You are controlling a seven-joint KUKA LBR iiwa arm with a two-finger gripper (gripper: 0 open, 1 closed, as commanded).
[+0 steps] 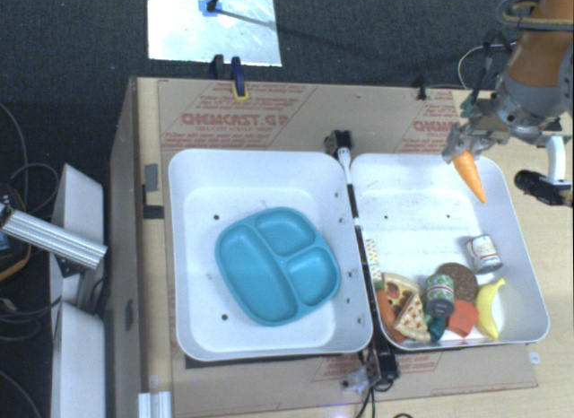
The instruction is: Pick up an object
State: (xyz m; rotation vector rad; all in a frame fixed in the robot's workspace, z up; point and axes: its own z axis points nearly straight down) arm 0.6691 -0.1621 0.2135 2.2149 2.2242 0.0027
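Observation:
An orange toy carrot (pixel 471 177) hangs point-down over the far right corner of the right bin (pixel 421 205). My gripper (pixel 465 148) is shut on its thick top end, and the arm reaches in from the upper right. Along the bin's front edge lies a heap of toy food: a pizza slice (pixel 409 315), a green bottle (pixel 439 300), a brown cookie (pixel 459 277), a red piece (pixel 463 318), a yellow banana (pixel 490 309) and a small can (pixel 482 251).
The left bin (pixel 202 183) holds a blue divided plate (pixel 276 265). A black divider strip (pixel 352 205) runs between the two bins. A metal bar (pixel 49 235) lies off the bench at the left.

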